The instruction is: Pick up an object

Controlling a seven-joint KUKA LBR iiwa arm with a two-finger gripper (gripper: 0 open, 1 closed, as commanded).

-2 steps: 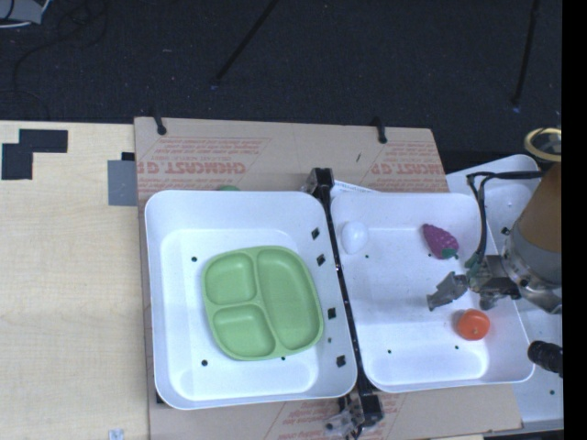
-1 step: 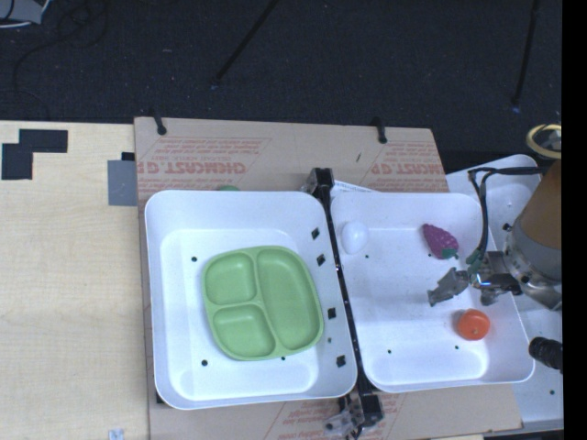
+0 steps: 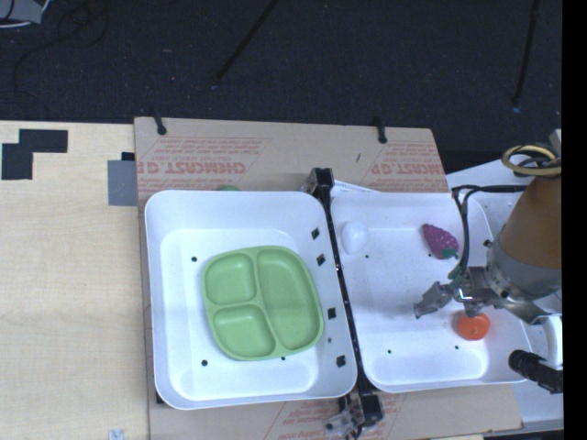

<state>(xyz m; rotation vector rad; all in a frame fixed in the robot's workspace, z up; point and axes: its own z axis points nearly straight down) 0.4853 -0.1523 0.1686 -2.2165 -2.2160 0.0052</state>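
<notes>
In the right bin [image 3: 404, 365], a small orange-red object [image 3: 473, 326] lies near the right wall. A purple object [image 3: 440, 239] rests toward the bin's far right, and a white egg-like object [image 3: 353, 236] sits in its far left corner. My gripper [image 3: 442, 299] reaches in from the right and hangs low over the bin floor, just left of and above the orange-red object, below the purple one. Nothing can be seen held in it.
The left bin [image 3: 174, 246] holds a green divided plate [image 3: 262, 301] in its middle. A black divider [image 3: 335, 282] runs between the bins. The arm's orange band [image 3: 541, 223] and cables [image 3: 527, 159] stand over the right edge.
</notes>
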